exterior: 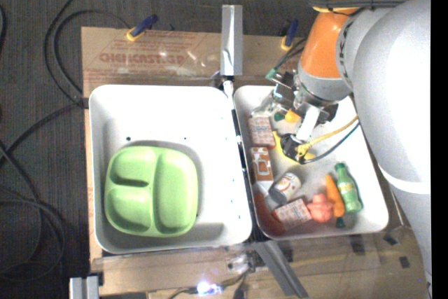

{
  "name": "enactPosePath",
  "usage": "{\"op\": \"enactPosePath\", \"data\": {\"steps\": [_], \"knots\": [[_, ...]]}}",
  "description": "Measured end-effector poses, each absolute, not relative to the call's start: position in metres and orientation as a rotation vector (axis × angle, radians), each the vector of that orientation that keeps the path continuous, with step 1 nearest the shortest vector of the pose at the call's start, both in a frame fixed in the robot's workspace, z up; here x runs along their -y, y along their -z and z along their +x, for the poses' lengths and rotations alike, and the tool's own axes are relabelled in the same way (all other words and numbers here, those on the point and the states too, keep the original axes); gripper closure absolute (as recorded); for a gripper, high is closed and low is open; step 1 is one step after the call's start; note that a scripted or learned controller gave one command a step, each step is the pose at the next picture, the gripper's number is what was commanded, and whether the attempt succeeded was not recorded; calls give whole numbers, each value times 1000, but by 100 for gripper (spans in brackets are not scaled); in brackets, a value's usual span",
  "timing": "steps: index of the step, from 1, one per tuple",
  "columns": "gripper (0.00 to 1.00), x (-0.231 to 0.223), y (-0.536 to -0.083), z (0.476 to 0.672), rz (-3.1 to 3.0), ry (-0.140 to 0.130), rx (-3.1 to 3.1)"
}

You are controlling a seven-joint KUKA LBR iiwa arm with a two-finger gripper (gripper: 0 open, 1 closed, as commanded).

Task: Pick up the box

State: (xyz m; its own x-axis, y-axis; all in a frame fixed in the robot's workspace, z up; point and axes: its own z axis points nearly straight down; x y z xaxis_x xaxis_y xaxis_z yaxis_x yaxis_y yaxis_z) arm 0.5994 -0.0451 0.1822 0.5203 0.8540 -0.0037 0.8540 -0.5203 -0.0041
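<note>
Arm [392, 80] reaches in from the right and hangs over the far end of the right bin [374, 217]. Gripper [282, 108] sits low near that bin's far-left corner. I cannot tell whether it is spread or closed, because wrist hardware crowds the view. Nothing shows in its hold.

Progress, my read: pick not made. Two small boxes lie flat on the floor of the right bin, end to end along its left wall.
- far box [260, 129]: just beside the gripper, on its near-left side; I take this one as the likelier target
- near box [262, 163]: a little nearer, clear of the gripper

Left to do: settle over one box, close on it, lift it out of the bin.

Counts, big to small:
- worktop [105, 59]: one
- white bins: two, with the left bin [168, 98] touching the right one along their shared edge
- green divided plate [152, 190]: one, in the left bin, near-left part
- green bottle [348, 187]: one, right side of the right bin
- red-and-white packet [294, 211]: one, at the near wall
- boxes: two, as above
- small can [285, 185]: one, on its side, mid-bin
- pink lump [320, 206]: one, beside the packet
- orange carrot-shaped piece [334, 196]: one, between lump and bottle
</note>
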Motion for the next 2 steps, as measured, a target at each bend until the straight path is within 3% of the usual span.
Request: {"op": "enactPosePath", "data": {"steps": [1,2], "knots": [[0,182,-247,571,-2776,-7,1474],[0,140,-156,667,-2775,-12,1475]]}}
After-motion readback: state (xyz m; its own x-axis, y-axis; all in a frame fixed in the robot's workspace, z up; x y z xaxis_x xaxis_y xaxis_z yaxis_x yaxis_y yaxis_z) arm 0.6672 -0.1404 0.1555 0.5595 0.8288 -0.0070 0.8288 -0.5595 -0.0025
